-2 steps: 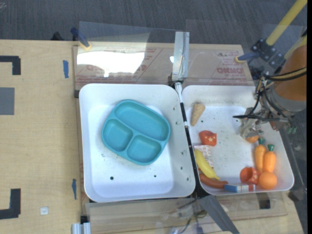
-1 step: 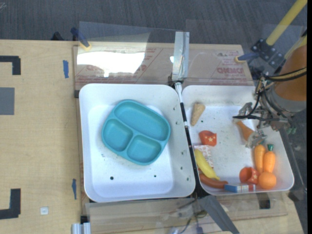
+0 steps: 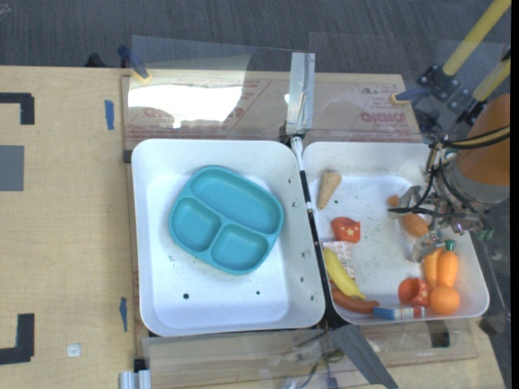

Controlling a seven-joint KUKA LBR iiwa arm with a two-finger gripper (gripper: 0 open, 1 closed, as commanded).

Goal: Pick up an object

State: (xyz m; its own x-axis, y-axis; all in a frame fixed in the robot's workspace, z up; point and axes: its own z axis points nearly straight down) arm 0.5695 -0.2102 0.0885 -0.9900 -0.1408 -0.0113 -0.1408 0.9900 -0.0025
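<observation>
Over right bin [image 3: 381, 186], lowered claw [image 3: 423, 221]

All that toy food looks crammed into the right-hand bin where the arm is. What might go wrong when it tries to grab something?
The gripper hangs over a tight cluster by the right bin's far wall: an orange piece, a carrot-like piece and an orange ball. It may pinch two at once or push one aside. That wall may also block the fingers. The banana and sausage lie touching, so lifting one would likely drag the other.
</observation>
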